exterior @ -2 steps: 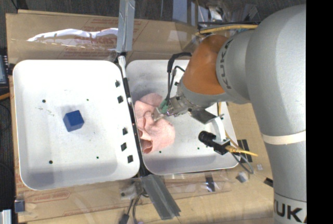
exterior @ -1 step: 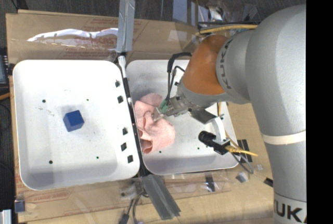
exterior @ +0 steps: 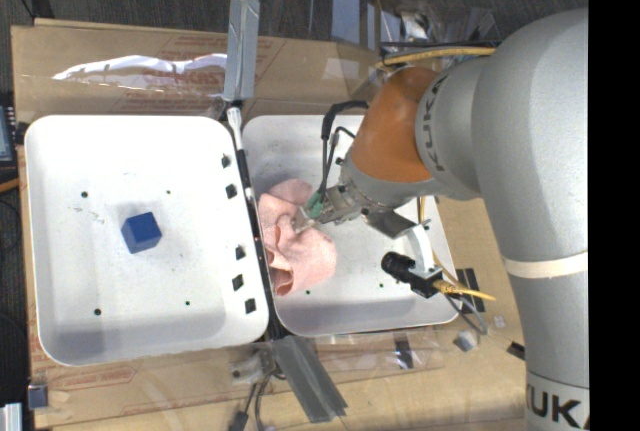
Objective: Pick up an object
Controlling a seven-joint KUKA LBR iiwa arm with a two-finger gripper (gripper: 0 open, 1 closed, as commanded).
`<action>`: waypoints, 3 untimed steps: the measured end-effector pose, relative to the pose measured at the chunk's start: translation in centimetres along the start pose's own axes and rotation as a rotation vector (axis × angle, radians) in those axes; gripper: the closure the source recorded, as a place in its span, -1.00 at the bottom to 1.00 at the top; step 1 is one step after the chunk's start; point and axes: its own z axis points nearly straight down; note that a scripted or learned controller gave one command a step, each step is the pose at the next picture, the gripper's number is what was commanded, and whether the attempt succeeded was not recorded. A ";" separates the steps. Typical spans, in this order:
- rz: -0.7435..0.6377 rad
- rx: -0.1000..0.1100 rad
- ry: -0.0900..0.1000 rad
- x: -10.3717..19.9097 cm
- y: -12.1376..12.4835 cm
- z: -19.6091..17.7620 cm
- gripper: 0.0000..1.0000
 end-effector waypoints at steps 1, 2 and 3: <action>0.000 0.000 0.000 0.0 0.0 0.0 -1.00; 0.000 0.000 0.000 0.0 0.0 0.0 -1.00; 0.000 0.000 0.000 0.0 0.0 0.0 -1.00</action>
